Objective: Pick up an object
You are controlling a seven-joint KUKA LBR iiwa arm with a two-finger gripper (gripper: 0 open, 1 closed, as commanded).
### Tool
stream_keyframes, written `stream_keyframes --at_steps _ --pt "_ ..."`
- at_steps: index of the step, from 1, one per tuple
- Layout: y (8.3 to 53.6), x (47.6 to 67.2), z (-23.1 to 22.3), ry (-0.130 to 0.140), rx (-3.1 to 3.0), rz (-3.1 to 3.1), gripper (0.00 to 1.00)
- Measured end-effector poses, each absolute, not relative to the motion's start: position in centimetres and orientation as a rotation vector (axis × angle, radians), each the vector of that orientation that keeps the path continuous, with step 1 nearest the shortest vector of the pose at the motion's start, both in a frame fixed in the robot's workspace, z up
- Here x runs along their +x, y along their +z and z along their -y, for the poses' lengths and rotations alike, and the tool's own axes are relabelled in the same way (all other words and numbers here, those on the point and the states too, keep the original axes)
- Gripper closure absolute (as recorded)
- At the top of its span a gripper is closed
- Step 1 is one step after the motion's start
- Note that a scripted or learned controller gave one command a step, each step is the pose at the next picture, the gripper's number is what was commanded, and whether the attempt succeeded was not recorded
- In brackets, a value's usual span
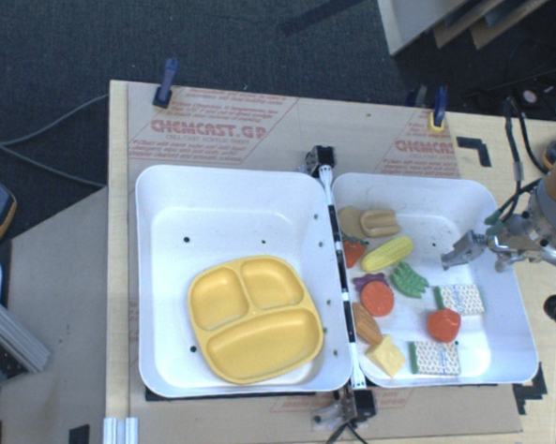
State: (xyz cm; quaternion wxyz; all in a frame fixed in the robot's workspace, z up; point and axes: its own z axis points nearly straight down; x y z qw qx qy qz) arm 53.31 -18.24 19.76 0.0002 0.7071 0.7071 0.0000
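1. Bench (pixel 218 133) carries two shallow white bins side by side; left bin (pixel 166 210), right bin (pixel 508 305).
2. Left bin holds one yellow divided plate (pixel 253 318), three compartments, sitting toward the near side, nothing on it.
3. Right bin holds all the small pickable items, clustered in its left and middle part.
4. Far-left of right bin: tan bread-like piece (pixel 370 222). Just near it, yellow corn cob (pixel 389 254), tilted.
5. Green leafy piece (pixel 409 280) lies just right of the corn's near end.
6. Orange-red round slice (pixel 378 298) sits near-left of the green piece; a small red piece (pixel 352 256) lies against the bin's left wall.
7. Red tomato-like item (pixel 444 323) in the middle, between two patterned packets: one (pixel 461 298) just far-right of it, one (pixel 436 358) just near it.
8. Yellow cheese wedge (pixel 387 357) and an orange-brown piece (pixel 367 325) sit at the near-left corner, close together.
9. Gripper (pixel 464 248) enters from the right, above the right bin's far-right area, apart from all items; nearest are the upper patterned packet and green piece.
10. Gripper has nothing between its fingers; how far they are spread, cannot tell.
11. Two blue clamps (pixel 165 80) hold the bench's far edge.
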Motion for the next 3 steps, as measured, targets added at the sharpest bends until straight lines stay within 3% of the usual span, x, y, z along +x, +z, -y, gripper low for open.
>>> stream_keyframes --at_steps 1,2,3 --pt "9.6 50.0 18.2 0.001 2.221 -2.221 0.00" --pt "9.1 48.5 16.0 0.010 2.203 -2.198 0.00" --pt "9.1 48.5 13.8 0.008 2.205 -2.200 0.00"
